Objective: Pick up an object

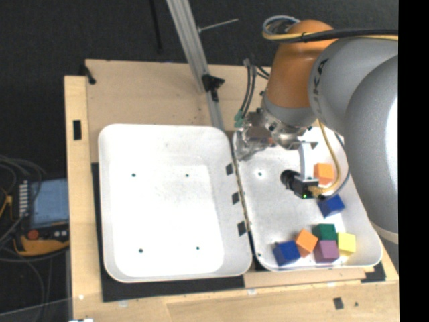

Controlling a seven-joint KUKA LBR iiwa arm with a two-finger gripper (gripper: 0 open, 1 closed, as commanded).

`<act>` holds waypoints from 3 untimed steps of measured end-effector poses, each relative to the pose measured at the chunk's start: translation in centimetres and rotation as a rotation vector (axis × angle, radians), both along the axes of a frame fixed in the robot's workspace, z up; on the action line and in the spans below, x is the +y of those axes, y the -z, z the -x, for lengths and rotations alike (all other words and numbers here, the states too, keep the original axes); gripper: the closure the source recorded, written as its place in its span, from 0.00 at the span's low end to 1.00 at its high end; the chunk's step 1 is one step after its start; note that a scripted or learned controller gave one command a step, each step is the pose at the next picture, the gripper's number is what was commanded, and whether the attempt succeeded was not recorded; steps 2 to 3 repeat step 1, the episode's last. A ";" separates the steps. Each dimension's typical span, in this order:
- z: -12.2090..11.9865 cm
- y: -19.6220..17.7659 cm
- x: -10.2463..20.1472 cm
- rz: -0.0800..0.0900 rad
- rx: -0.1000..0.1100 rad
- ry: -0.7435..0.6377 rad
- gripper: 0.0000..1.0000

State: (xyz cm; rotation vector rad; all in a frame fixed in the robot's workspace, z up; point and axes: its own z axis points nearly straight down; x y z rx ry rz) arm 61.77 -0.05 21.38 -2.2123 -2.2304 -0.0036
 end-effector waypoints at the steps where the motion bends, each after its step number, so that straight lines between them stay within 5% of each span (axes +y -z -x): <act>1: -1.0 -0.4 5.8 0.000 0.000 0.000 1.00; 3: -1.0 -0.4 5.8 0.000 0.000 0.000 1.00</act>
